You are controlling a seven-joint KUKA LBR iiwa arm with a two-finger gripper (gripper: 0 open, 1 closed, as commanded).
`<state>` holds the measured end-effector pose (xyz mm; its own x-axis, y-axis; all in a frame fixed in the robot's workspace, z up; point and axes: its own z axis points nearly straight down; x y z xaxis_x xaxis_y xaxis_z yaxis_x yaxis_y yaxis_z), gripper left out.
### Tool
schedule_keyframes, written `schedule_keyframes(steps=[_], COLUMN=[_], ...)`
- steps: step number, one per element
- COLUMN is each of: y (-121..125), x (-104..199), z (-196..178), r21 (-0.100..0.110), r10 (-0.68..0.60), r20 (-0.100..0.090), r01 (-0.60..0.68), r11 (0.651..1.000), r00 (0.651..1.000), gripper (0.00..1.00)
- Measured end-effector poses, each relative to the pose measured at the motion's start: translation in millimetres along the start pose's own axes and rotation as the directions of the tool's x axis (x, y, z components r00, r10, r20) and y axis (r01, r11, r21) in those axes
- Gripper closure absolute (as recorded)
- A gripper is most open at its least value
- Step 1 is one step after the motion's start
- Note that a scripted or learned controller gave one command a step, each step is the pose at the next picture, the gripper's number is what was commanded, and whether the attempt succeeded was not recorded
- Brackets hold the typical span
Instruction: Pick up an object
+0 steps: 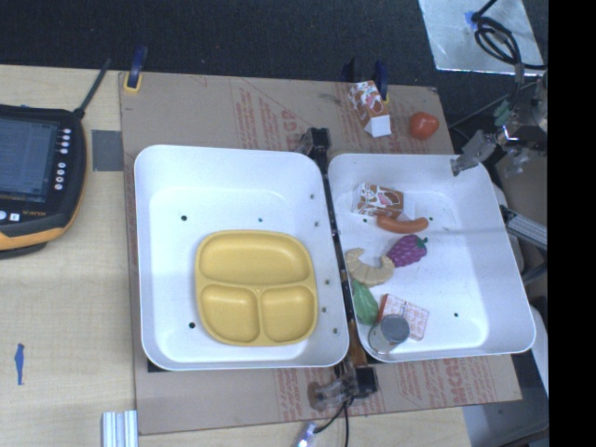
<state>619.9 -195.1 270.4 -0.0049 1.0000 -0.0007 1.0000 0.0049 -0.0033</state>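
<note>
In the right bin (484, 277) we see a sausage (402, 223), purple grapes (407, 250), a croissant (370, 268) and a grey can (392, 330) lying untouched, a yellow tray (256, 287) in the left bin (163, 250), and the gripper (507, 138) off the bin's upper-right corner, jaws' state not discernible.

Left bin (158, 250): yellow divided tray (256, 287) took up its middle, bare floor along the rim | Right bin (484, 277): toys crowded the left half, from sausage (402, 223) to can (391, 330); right half lay open | Dividing rims touched, no gap.
</note>
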Motion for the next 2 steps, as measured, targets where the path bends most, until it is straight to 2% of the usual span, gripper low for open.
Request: schedule_keyframes(steps=[1, 2], y=[36.3, -20.1], x=[37.6, 56.4], z=[93.0, 179.9], r21=[0.003, 0.004], r10=[-0.001, 0.000], r20=[0.000, 0.000], r01=[0.001, 0.000], r11=[1.000, 1.000], r00=[1.000, 1.000], gripper=[0.00, 0.00])
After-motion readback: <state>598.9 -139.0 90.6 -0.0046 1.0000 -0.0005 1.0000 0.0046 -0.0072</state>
